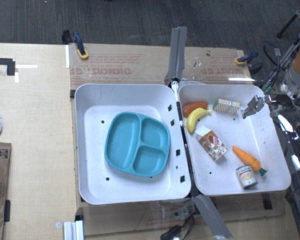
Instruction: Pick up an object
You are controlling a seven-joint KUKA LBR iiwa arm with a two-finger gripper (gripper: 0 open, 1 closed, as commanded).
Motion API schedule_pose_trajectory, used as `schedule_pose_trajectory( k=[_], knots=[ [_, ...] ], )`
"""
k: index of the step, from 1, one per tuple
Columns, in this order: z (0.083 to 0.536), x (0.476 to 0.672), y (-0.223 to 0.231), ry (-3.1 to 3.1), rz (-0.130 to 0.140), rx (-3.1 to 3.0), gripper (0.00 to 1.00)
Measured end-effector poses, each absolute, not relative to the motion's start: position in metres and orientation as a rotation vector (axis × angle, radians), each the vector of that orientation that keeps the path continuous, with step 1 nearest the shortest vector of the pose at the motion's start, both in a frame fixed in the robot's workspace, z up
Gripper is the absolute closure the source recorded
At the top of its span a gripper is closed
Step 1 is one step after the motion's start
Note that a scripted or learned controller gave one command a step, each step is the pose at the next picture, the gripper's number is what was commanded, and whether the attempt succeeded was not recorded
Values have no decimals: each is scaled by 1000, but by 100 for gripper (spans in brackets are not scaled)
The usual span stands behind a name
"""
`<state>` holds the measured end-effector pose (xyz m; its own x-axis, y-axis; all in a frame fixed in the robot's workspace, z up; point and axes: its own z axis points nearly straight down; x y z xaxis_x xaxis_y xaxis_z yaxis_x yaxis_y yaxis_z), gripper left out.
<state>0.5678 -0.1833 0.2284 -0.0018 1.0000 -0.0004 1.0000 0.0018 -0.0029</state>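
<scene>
The right bin holds a yellow banana beside a red-orange sausage-shaped toy, and a small patterned box near the far wall. Closer in lie a white and brown carton, an orange carrot and a small can. My gripper comes in from the right edge and hovers over the bin's far right part, just right of the patterned box. Nothing is visibly held in it.
The left bin holds a blue divided plate. A grey post stands behind the seam between the bins. Clamps sit on the cardboard at the back. Cables and arm parts crowd the right edge.
</scene>
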Motion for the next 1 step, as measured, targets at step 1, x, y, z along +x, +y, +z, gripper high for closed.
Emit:
schedule_pose_trajectory(
  k=[1],
  knots=[
    [104,542,-147,-2313,-2,-2132,0]
  ],
)
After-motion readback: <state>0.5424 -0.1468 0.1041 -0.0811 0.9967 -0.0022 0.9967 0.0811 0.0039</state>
